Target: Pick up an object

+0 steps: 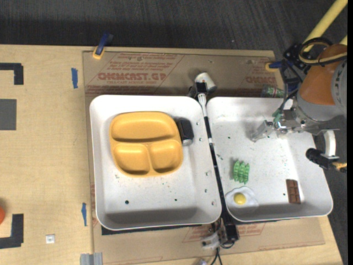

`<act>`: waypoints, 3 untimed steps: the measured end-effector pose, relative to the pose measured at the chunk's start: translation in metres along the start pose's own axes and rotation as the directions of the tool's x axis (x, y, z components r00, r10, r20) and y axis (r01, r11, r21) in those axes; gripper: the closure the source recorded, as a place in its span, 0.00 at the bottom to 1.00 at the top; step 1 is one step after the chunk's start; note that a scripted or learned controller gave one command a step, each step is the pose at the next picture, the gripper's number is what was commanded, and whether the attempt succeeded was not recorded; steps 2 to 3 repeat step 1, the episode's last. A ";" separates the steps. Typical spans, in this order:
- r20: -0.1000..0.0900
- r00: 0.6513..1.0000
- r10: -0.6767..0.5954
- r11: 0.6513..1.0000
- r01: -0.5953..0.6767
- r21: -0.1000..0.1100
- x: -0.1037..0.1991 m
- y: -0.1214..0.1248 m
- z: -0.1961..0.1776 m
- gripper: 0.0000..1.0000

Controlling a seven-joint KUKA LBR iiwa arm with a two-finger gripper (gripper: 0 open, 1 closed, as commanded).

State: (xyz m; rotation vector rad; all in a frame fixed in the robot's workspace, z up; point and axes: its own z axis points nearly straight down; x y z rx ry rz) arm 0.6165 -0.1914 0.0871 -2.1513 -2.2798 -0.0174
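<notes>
The right bin [309, 158] holds three small things: a green ridged block [240, 171] near its middle, a fried-egg toy [240, 197] at the front, and a brown chocolate-bar piece [293, 191] at the front right. My gripper [259, 131] hangs over the back part of this bin, above and a little right of the green block, with bare white floor under it. Nothing shows in its grasp. The grey arm with its orange band [322, 87] comes in from the right.
In the left bin [105, 195] lies a yellow divided plate [146, 142] with a small black object [185, 130] against its right side. A thin black cable [212, 153] runs along the divide between the bins. The bins sit on a brown board [138, 70].
</notes>
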 end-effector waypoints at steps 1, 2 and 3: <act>0.014 0.987 -0.157 0.988 0.157 0.002 0.050 0.053 -0.028 0.00; 0.014 0.987 -0.157 0.988 0.157 0.002 0.050 0.053 -0.028 0.00; 0.014 0.987 -0.157 0.988 0.157 0.002 0.050 0.053 -0.028 0.00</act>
